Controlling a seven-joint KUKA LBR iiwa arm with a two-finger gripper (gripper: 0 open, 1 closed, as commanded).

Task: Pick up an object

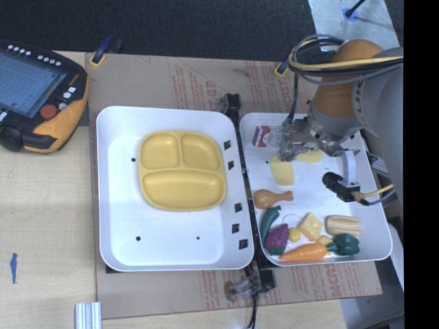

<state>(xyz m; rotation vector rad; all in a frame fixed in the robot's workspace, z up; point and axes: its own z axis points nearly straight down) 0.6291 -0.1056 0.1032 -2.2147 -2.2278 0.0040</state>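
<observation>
The gripper (293,144) hangs low over the far part of the right bin (381,247), and its metal parts blur together against the white floor, so whether it is spread wide or closed I cannot tell; nothing can be seen held in it. Just beside it, toward the near edge of the tabletop, lies a pale yellow block (282,171), the closest candidate for the pick. It looks like a small plastic toy food: light, stiff, smooth, unlikely to break, but probably slippery on its flat faces, so a squeeze across its two shorter sides, centred, seems the safest hold. A second pale yellow piece (311,157) sits partly under the wrist. Farther toward the bin's near edge are a drumstick (272,198), which would be best taken at its narrow shank, and a tight cluster of a carrot (302,253), purple grapes (276,237), a cheese wedge (310,225) and a bread roll (341,224), touching or nearly so, where a neighbour could be pushed aside. The left bin (116,184) holds a yellow divided plate (182,169).
</observation>
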